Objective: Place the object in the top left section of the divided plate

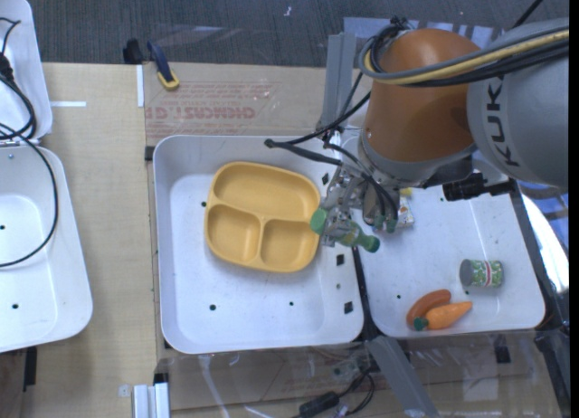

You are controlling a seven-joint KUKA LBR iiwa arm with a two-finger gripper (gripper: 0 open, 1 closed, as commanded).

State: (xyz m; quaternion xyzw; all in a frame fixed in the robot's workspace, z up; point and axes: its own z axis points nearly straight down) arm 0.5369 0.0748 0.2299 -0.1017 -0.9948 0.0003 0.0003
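While the jaws hang over the seam between the two white bins, a green thing sits at their tips, just beside the right rim of the yellow divided plate; it looks pinched between the fingers, though the picture is too blurred there to be sure, so I cannot tell whether the jaws are closed on it or merely around it.

To do this step well, I judge the arm should lift enough to clear the plate's raised rim, then travel left and away from the camera toward the far-left section (the large one spanning the plate's upper side as seen from above), and let go low, so the thing does not bounce over a divider into the two smaller sections nearer the camera.

Room is generous: the left bin has bare floor on every side of the plate, and nothing stands along the path. The edge to mind is the shared bin wall under the wrist. A carrot and a small can lie in the right bin, well apart from the route.
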